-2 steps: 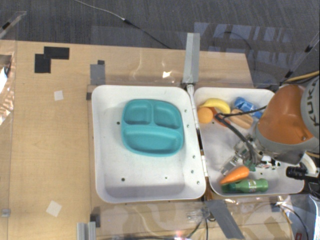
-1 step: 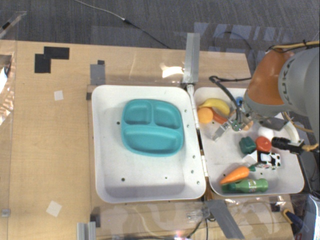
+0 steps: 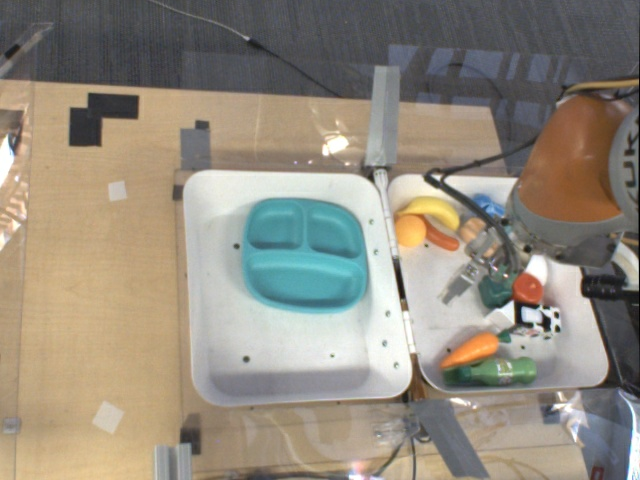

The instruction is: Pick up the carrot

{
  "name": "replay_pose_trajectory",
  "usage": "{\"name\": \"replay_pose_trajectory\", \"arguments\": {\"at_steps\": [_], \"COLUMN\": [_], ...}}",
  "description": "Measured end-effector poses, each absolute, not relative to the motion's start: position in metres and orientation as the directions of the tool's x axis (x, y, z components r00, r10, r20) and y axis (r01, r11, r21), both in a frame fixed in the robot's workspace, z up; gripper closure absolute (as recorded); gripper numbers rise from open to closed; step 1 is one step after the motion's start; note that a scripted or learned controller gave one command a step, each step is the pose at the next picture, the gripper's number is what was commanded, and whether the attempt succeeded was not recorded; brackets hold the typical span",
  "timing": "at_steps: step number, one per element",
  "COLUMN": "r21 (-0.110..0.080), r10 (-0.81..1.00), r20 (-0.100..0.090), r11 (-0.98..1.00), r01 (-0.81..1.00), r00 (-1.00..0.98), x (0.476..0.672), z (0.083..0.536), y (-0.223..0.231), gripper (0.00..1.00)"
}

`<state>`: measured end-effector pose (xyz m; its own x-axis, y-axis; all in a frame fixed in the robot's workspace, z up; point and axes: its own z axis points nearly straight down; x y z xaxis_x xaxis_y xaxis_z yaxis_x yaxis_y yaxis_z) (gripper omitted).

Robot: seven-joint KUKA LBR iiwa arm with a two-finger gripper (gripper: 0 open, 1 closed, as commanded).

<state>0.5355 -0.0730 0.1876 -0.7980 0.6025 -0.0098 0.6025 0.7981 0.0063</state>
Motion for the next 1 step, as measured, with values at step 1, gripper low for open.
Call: {"name": "replay_pose_trajectory", "arguments": {"at_steps": [1], "r21": [0.003], "r10": [0.550], "r20": [-0.006], "r11": [0.835], "r01": [0.550], "r00": [-0.835], "x": [0.4883], "z": [0.1850], "y": [-0.0762], "gripper": [0.00]}}
